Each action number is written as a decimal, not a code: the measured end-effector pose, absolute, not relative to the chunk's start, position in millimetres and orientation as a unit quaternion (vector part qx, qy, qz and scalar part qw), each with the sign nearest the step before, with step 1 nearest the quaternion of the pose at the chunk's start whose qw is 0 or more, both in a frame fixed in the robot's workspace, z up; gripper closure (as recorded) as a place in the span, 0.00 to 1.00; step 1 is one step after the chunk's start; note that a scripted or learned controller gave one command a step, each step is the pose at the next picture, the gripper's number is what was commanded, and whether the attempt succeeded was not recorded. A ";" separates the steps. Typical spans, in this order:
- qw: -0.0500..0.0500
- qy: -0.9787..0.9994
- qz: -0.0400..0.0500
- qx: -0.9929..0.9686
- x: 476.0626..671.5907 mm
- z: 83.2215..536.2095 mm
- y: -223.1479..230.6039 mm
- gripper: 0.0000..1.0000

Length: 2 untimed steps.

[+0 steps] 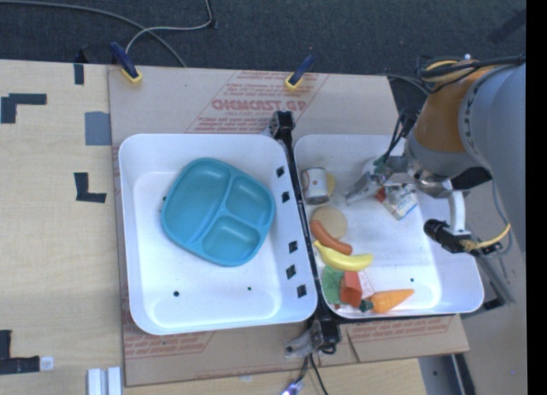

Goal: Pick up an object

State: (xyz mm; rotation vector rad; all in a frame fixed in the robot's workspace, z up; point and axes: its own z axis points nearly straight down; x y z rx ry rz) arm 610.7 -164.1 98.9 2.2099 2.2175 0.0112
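Grey arm's hand (382, 185) hovers over right white bin (427, 295), grip state unclear; approach step, next descend onto yellow plastic banana (346, 259).

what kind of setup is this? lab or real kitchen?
Likely a lab pick-test bench: two white bins clamped to cardboard, toy food such as a banana and carrot, and tape marks on the table.

Arm in from right, gripper low at upper right.
Grey arm (500, 120) enters from the right edge, orange band (444, 115) just above the wrist. Wrist bends down and left, ending in the gripper (376, 184). Thin fingers (359, 186) point left, tilted slightly down. A black fitting (444, 232) with yellow cable hangs below the wrist. Finger spacing too small to read.
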 end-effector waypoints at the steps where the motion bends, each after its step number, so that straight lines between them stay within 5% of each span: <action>1: 0.003 0.708 0.003 0.706 671.2 88.3 -122.1 0.00; 2: 0.002 0.707 0.000 0.707 621.7 92.1 -99.6 0.00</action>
